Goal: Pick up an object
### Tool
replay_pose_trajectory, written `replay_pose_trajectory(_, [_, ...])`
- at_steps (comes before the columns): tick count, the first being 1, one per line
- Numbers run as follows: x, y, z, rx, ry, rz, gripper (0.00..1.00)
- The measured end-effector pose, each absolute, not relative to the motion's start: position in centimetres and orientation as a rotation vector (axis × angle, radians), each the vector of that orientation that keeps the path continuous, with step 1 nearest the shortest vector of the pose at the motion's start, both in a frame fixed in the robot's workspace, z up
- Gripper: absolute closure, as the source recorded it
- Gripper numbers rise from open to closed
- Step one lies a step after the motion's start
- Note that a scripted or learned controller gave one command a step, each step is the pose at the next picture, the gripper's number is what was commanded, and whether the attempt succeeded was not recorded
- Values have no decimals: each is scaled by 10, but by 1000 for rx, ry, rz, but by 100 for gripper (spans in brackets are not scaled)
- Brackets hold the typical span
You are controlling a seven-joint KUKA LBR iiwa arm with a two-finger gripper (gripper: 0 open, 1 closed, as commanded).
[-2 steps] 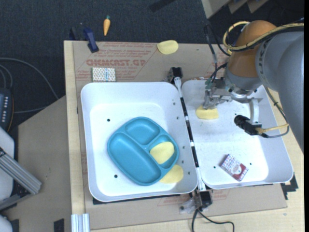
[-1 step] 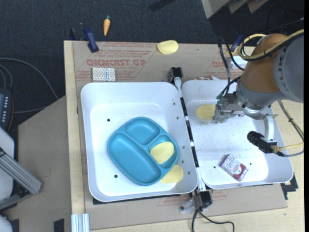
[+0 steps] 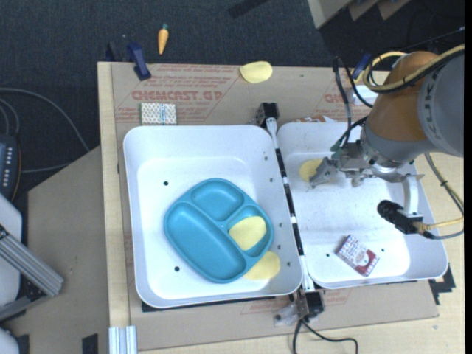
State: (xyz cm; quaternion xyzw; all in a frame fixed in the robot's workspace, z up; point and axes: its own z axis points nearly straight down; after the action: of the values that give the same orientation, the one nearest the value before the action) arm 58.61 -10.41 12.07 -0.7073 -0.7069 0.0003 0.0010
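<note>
In the right bin (image 3: 413,268), a pale yellow object (image 3: 308,169) lies near the far left corner. A red and white packet (image 3: 357,254) rests near that bin's front edge. My gripper (image 3: 335,172) hangs low over the right bin's far part, just right of the yellow object and touching or almost touching it; I cannot tell which. The grey and orange arm (image 3: 402,116) covers the bin's far right. In the left bin (image 3: 140,168) a blue divided plate (image 3: 203,231) holds a yellow piece (image 3: 248,231) in one compartment. Another yellow piece (image 3: 263,267) lies beside the plate.
Outside the bins, a yellow item (image 3: 256,71), a small patterned packet (image 3: 158,113), a blue clip (image 3: 137,60) and a tiny carrot (image 3: 163,40) lie at the back. Black clamps (image 3: 268,113) join the bins. Cables (image 3: 442,227) trail at the right.
</note>
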Motion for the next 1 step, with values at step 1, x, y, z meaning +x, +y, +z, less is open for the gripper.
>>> replay_pose_trajectory(1, [585, -163, 87, -2222, -2218, 4, 0])
